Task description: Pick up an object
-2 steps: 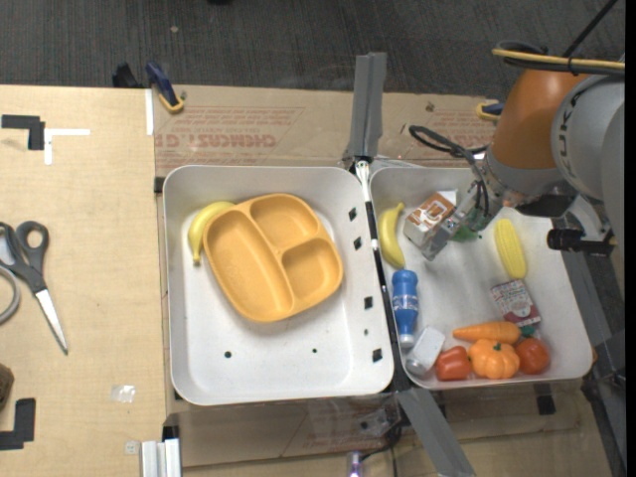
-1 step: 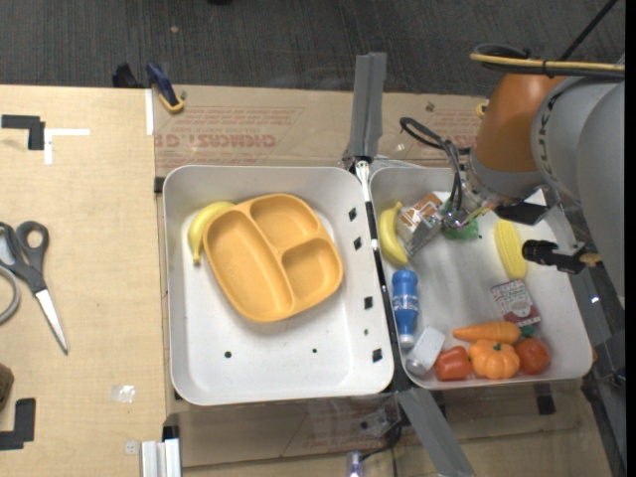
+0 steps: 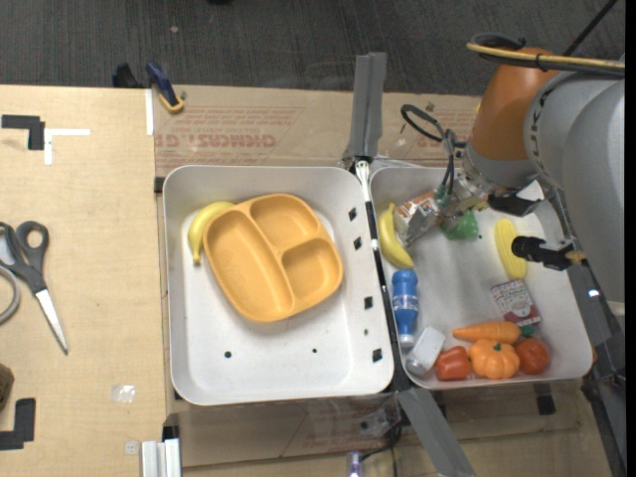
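Near edge of right bin: a small orange plastic pumpkin (image 3: 495, 359) sits between two red toy vegetables (image 3: 452, 364), with an orange toy carrot (image 3: 487, 333) just behind. All look light, hard and smooth, so they would likely roll under a glancing pinch.
Blue bottle: a small blue plastic bottle (image 3: 404, 301) lies on its side along the right white bin's (image 3: 571, 296) left wall. It is probably stiff and best taken across its barrel.
Yellow pieces: a yellow toy banana (image 3: 393, 238) lies by the same wall, and another yellow toy (image 3: 510, 248) lies near the arm.
Likeliest target: a crinkled silvery foil packet (image 3: 417, 217) and a green rounded toy (image 3: 462, 227) lie at the far end of the right bin, just beside the gripper (image 3: 449, 207).
Handling: the packet looks light, soft and slippery; a pinch across its narrow middle seems safest.
Grip state: it cannot be told whether the gripper is closed on anything, because wrist and cables crowd it.
Hard to read: the green toy is partly covered, and its shape is unclear.
Left bin: an orange divided plastic plate (image 3: 268, 256) partly overlaps a second yellow banana (image 3: 204, 229).
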Available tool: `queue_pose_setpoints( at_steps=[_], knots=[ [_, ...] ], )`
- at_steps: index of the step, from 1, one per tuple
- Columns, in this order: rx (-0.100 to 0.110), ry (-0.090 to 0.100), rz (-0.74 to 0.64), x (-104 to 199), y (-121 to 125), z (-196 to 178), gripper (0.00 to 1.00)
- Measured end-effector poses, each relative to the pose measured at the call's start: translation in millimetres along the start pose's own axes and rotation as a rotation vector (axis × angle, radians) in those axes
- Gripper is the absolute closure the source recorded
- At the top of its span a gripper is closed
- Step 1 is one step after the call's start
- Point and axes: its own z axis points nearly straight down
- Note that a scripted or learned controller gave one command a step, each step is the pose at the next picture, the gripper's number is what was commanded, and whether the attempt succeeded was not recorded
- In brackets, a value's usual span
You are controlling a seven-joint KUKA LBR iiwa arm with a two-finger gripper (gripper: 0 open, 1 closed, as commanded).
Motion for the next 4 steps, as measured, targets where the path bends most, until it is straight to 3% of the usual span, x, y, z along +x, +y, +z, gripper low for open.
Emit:
queue_pose_setpoints(
  at_steps=[1,2,3,4],
  knots=[
    [-0.023,-0.018,-0.192,-51.9,-17.0,-17.0,0.0],
    [-0.017,-0.015,0.022,-27.2,-7.4,-1.1,0.0],
    [-0.007,-0.012,0.021,-27.0,-10.3,-7.8,1.0],
    [-0.041,-0.022,0.052,24.5,14.2,-144.7,1.0]
  ],
)
